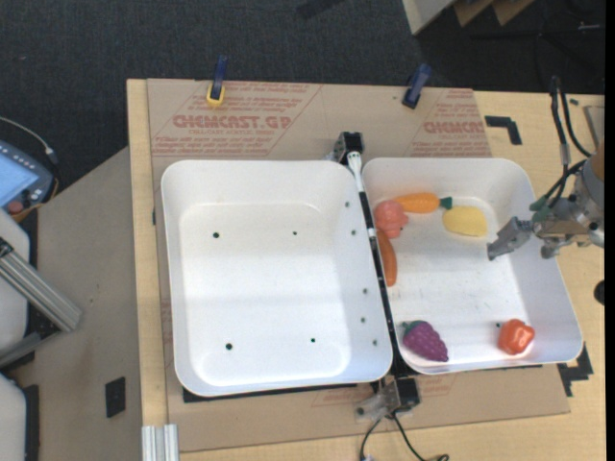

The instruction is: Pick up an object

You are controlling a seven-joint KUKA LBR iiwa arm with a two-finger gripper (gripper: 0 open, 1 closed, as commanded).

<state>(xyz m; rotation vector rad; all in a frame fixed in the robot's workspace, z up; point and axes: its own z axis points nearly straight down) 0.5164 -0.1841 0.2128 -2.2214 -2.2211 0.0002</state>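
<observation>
A brown board on the bench (288,113) carries two white bins; the left bin (183,257) lies beside the right bin (553,296), which holds six pieces: a small carrot (419,202), a lemon (465,221), a pink fruit (390,217), a long orange piece (388,260) half hidden at the dividing wall, purple grapes (425,341), a red pepper (516,336); two blue clamps (218,73) grip the board's far edge; the gripper (504,242) hovers right of the lemon, seemingly holding nothing, its spread too blurred to judge.

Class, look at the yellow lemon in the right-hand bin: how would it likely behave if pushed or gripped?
The lemon looks rounded and smooth, so it may roll on the right bin's flat floor. It probably slips from a two-finger gripper. It appears to be toy food, so likely light.
</observation>
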